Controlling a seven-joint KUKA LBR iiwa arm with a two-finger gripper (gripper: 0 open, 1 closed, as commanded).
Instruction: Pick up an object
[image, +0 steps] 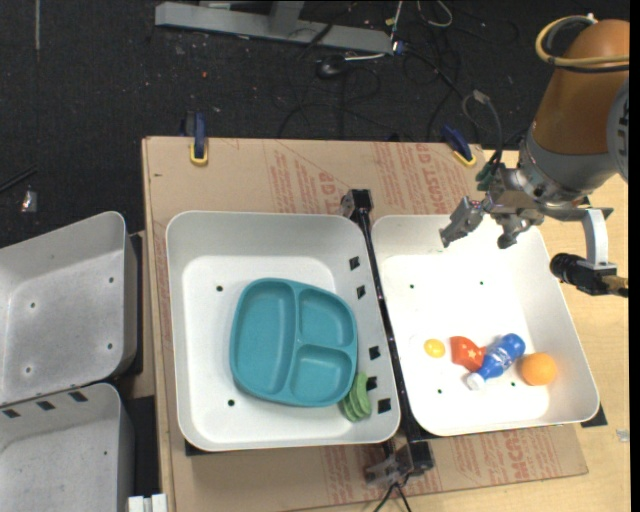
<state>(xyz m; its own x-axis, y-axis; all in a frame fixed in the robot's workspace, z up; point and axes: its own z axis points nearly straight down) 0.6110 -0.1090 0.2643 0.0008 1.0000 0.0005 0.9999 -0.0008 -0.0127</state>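
Claw: the claw (484, 226) hangs over the far edge of the right bin (470, 420); its two fingers stand apart and nothing lies between them.
Arm: the grey arm with its orange band (578, 70) reaches in from the right, above the far right corner of that bin.
Candidate things: a small cluster sits toward the near right of the right bin, well apart from the claw: a yellow piece (433, 348), a red-orange piece (465, 351), a blue and white bottle (494, 361) and an orange ball (538, 369).
Spacing: the red-orange piece and the bottle touch or nearly touch; the yellow piece lies just beside them on the left, and the ball just beside them on the right.
Left bin: the left bin (200, 250) holds a teal divided tray (293, 342), with a green item (355, 399) tucked at its near right corner.
Handling, as a judgement: all four look like small, light, stiff plastic toys, likely smooth and a little slippery. The ball may roll away from closing fingers.
Where to hold, as a judgement: the bottle looks the surest choice, taken across its narrow body at mid-length.
Stage: nothing is lifted yet.
Surface: brown board (260, 170) under both bins.
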